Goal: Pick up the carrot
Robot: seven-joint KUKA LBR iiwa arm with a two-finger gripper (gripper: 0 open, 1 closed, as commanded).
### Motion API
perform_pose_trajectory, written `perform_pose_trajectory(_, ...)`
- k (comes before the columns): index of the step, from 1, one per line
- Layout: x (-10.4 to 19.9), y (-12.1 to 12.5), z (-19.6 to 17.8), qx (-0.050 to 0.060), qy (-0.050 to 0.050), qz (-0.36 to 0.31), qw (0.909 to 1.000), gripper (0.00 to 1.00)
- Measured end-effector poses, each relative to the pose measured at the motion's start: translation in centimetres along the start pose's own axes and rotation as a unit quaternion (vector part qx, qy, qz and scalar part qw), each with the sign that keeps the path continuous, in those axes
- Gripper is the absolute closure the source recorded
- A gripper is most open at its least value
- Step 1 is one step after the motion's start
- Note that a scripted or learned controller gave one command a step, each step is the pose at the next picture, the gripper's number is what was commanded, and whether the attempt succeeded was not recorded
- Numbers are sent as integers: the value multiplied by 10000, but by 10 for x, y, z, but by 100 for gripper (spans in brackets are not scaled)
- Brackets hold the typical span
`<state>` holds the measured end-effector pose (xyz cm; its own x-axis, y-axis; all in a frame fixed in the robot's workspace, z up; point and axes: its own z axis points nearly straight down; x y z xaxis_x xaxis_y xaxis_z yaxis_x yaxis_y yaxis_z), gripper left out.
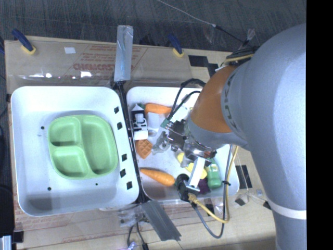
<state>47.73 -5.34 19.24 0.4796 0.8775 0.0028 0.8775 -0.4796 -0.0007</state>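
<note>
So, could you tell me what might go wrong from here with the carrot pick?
Two orange carrots lie in the right bin: one carrot at the back, one carrot at the front. The program may go for either one.

The tool sits above a waffle-like piece between them, so it might close on that instead.

The bin is crowded, so the arm may jostle neighbouring items.

Bench, left bin, right bin side by side

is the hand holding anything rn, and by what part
Cannot be told: the hand hangs over the right bin, its tips hidden. Both carrots lie apart from it.
</note>
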Motion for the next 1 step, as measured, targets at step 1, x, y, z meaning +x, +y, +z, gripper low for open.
perform_pose_trajectory(1,-51,24,89,40,-19,-668,9978,0)
